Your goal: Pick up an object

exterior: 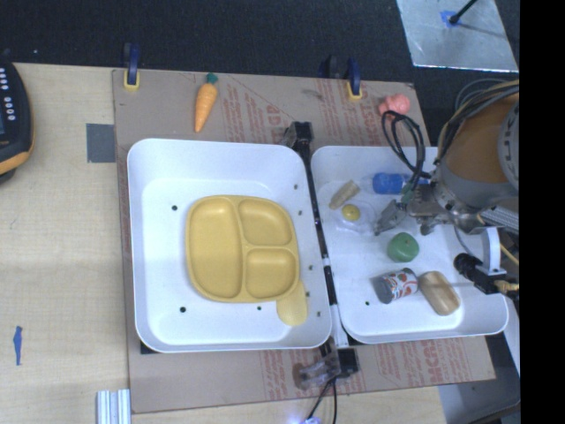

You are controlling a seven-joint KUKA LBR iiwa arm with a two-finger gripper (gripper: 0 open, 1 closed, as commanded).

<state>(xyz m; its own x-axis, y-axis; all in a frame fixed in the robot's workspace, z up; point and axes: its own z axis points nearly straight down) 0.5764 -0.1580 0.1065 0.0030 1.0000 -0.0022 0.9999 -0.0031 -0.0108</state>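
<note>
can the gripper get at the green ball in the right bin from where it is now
Probably yes. The gripper hangs in the right bin just above the green ball, and nothing lies between them; the small can sits further down, apart from the ball.

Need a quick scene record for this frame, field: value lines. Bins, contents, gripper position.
left bin: yellow divided tray, yellow piece at its lower right corner
right bin: blue object, tan piece, small yellow ball, green object, small can lying down, tan oval object
outside bins: toy carrot, pink object
gripper: over right bin, above green object, beside blue object
held: nothing seen between fingers
</note>
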